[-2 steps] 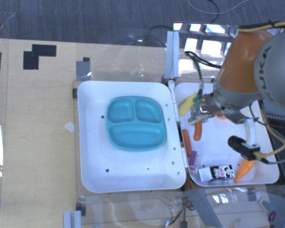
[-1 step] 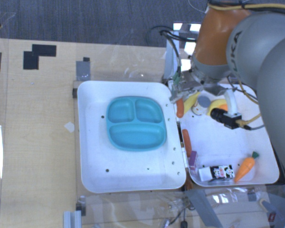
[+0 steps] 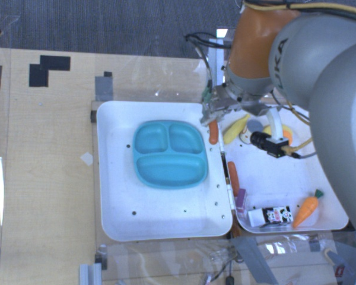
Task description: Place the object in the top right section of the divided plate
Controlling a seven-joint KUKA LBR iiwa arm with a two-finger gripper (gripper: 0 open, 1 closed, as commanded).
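Observation:
A blue divided plate (image 3: pixel 169 154) lies in the left white bin (image 3: pixel 118 206), with two small sections at the far side and one large section at the near side. My gripper (image 3: pixel 212 116) hangs over the ridge between the two bins, just right of the plate's top right section (image 3: pixel 186 139). A small orange-red sausage-like piece (image 3: pixel 213 133) hangs upright between its fingers, above the left bin's right rim.
The right bin (image 3: pixel 320 177) holds a yellow banana (image 3: pixel 235 129), a red sausage (image 3: pixel 232 177) along its left wall, a toy carrot (image 3: pixel 307 209), a small black-and-white carton (image 3: pixel 272 216) and a purple piece (image 3: pixel 241 199). The grey arm covers that bin's far right.

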